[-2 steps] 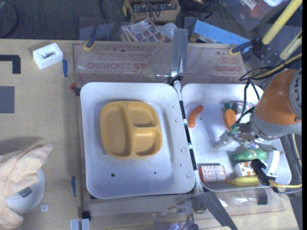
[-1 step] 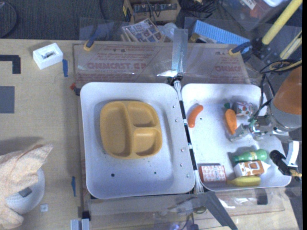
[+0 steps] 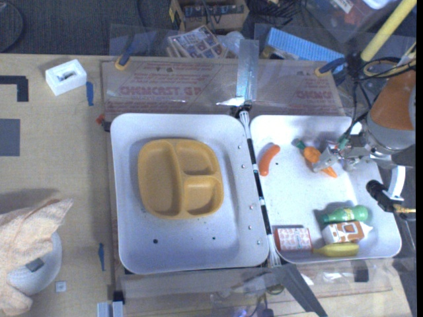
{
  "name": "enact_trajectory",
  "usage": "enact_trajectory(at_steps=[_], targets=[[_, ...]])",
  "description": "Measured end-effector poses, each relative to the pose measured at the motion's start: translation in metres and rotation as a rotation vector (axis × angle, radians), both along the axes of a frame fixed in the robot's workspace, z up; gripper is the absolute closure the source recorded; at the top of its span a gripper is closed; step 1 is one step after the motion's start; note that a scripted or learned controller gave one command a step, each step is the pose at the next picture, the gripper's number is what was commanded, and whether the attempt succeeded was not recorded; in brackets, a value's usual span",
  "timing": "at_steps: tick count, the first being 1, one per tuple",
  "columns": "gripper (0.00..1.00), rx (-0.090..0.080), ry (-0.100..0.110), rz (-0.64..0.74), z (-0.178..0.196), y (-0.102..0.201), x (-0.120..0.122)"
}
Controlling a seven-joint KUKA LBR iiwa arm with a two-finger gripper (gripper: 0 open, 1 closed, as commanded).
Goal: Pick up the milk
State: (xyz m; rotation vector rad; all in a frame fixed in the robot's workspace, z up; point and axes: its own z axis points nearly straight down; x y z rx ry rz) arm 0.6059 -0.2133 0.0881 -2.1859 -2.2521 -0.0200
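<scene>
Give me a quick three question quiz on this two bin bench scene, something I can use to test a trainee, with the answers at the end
1. True or false: the milk carton stands in the left bin.
2. Multiple choice: what lies directly in front of the milk carton, toward the near rim of the right bin? A) banana B) carrot C) yellow divided tray
3. Fill in: the gripper hovers near the ____ vegetable at the back of the right bin.

Key: 1 false, the carton is in the right bin; 2 A; 3 carrot.
</scene>
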Motion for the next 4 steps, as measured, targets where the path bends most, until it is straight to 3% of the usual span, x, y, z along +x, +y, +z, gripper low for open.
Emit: enact_trajectory(at_steps=[1,2,3,4], targets=[[0.00,0.004,0.036,0.343,0.000,-0.006,0.057],[0.00,-0.014,0.022,0.513,-0.002,0.027,0.056],[0.00,-0.014,0.019,0.588,-0.002,0.054,0.057],[1.00,-0.014,0.024,0.586,0.008,0.052,0.055]])
